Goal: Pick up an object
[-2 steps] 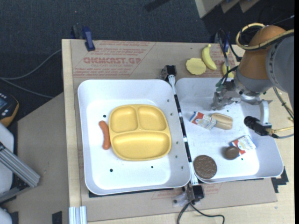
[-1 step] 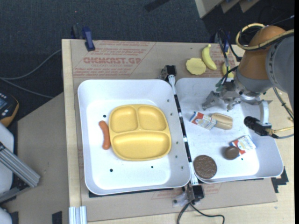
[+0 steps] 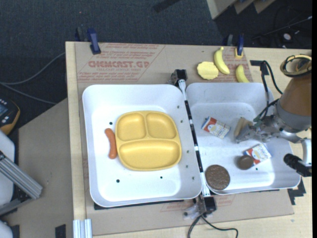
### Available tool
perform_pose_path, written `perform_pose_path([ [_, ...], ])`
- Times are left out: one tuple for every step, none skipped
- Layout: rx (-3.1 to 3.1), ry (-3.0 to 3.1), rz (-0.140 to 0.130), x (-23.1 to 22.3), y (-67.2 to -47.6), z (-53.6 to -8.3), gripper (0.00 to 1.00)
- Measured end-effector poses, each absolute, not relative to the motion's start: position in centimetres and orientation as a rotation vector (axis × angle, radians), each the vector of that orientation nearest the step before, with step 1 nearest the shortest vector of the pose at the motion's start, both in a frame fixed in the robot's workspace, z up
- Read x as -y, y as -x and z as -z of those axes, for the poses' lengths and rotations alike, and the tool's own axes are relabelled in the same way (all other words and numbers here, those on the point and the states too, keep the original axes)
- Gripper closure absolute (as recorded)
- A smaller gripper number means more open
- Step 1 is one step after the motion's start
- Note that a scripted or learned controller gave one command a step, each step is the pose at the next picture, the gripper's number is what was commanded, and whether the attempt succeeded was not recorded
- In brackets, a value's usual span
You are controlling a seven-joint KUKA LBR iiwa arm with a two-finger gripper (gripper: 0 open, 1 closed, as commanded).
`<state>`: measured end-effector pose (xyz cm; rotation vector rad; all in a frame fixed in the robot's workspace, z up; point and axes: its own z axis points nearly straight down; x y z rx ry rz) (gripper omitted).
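Gripper (image 3: 241, 130) sits in the right bin (image 3: 223, 90); we cannot tell its state; at five o'clock lies a brown object (image 3: 245, 162).

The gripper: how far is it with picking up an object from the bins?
Done: the gripper has reached into the right bin, close to a small white packet. In hand: nothing visibly between its fingers. Left: grasping and lifting an object; the other packet, brown disc and sausage lie untouched.
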<state>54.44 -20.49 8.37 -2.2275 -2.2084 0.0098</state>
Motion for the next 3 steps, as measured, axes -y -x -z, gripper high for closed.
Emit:
perform_pose_path([
  [2.213, 2.219, -0.004, 17.8, -47.6, -8.4, 0.00],
  [2.223, 2.214, 0.001, 12.8, -47.9, -8.4, 0.00],
  [2.222, 2.224, 0.001, 13.2, -48.0, -9.5, 1.00],
])
